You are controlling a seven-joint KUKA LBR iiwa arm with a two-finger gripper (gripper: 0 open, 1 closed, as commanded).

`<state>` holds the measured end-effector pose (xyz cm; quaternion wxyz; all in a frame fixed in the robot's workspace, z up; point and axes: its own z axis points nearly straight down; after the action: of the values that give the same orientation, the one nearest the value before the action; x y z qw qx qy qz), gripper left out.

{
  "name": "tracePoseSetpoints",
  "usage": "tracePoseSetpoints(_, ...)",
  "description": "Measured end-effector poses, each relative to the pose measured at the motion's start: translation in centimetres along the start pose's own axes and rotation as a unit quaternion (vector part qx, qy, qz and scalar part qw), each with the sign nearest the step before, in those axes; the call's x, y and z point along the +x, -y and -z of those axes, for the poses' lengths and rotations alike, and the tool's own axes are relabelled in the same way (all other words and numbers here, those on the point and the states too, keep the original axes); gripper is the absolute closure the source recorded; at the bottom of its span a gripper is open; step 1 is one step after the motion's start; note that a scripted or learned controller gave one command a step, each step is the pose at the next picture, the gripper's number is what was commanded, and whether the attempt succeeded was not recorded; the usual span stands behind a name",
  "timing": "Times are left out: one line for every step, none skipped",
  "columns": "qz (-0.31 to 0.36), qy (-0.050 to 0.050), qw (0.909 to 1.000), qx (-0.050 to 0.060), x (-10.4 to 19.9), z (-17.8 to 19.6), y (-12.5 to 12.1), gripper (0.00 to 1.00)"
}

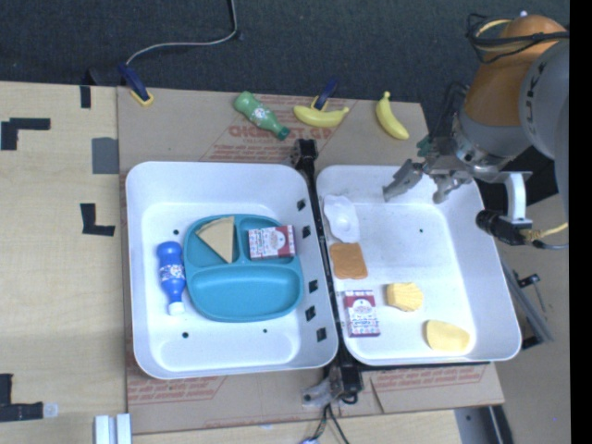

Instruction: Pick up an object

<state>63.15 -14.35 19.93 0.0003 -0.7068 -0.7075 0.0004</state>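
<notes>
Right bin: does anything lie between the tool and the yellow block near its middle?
Nothing visible does. The tool hangs open over the right bin's far edge; bare white floor runs from there to the yellow block.

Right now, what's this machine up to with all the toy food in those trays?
A grey and orange robot arm reaches in from the right, its gripper open over the back of the right bin and holding nothing. Below it lie a white crumpled piece, a brown cracker, a small red carton and two yellow pieces. The left bin holds a blue tray and a blue bottle. Nothing is picked up yet.
</notes>
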Motion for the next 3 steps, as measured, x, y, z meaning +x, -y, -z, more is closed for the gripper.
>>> tracePoseSetpoints(-0.001,0.000,1.0000,0.001,-1.3,-5.0,6.9,0.00)
tracePoseSetpoints(-0.001,0.000,1.0000,-0.005,2.3,-11.1,13.0,0.00)
tracePoseSetpoints(0.000,0.001,1.0000,-0.003,3.8,-11.3,6.4,0.00)
